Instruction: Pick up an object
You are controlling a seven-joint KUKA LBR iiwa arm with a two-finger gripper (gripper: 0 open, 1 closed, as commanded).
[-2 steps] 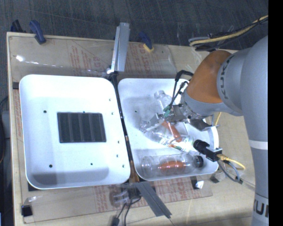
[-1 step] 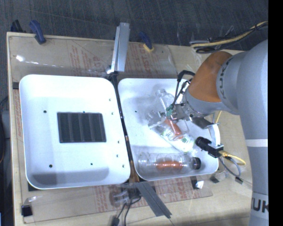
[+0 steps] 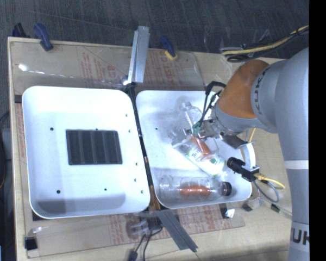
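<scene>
Overhead, a grey arm [image 3: 282, 97] with an orange band reaches into the right white bin [image 3: 152, 145], its jaws hidden, grip impossible to tell. Beneath lie clear plastic bottles: one with orange-white label [image 3: 200, 152], another [image 3: 193, 188] along the near wall. Left bin [image 3: 43, 145] has a dark ribbed panel [image 3: 93, 147]. Pale counter [image 3: 87, 64].

Bottles [image 3: 198, 167] in right bin [image 3: 152, 145], gripper [image 3: 198, 130] above.

we see a robotics lab: a grey arm [image 3: 285, 99] over a plywood bench [image 3: 22, 72] bearing two white bins [image 3: 41, 99], blue clamps [image 3: 43, 37] on its edge, loose cables [image 3: 261, 45], dark carpet [image 3: 98, 4] beneath.
</scene>
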